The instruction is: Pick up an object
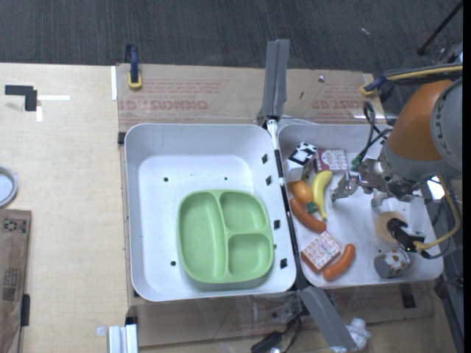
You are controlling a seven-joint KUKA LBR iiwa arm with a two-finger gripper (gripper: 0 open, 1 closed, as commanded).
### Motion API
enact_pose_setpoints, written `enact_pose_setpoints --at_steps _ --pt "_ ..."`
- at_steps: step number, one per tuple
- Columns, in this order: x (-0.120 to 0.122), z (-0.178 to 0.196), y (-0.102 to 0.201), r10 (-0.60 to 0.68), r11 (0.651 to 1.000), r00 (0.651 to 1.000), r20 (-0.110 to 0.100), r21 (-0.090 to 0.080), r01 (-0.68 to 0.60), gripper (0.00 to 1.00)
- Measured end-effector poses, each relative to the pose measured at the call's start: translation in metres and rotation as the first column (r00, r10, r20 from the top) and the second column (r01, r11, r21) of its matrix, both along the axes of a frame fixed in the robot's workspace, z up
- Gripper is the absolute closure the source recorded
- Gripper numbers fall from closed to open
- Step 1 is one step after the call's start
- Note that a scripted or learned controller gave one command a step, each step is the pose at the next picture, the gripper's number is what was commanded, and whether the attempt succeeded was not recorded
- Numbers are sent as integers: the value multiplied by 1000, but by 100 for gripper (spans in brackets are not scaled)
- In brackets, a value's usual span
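Note:
The right bin (360,134) holds several small items: a yellow banana (320,190), an orange fruit (301,192), a red sausage (307,216), a second sausage (339,262), a patterned flat box (321,250), a pink packet (335,159) and a black-and-white checkered piece (300,154). My gripper (344,188) hangs low over the bin's middle, just right of the banana and below the pink packet. Nothing shows in its grasp. The grey arm with its orange band (421,116) reaches in from the right and hides part of the bin's right side.
A green divided plate (224,235) lies in the left bin (147,197). A tan ring (390,228) and a small cup-like item (392,263) sit in the right bin's near right corner. A metal divider post (275,79) stands between the bins at the back.

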State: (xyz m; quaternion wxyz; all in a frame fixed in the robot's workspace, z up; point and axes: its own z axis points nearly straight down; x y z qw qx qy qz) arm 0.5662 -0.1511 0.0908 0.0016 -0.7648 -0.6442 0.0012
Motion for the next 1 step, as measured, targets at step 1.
enact_pose_setpoints --at_steps 1 --pt "69 0 58 12 1000 1000 2 -2 -12 0"
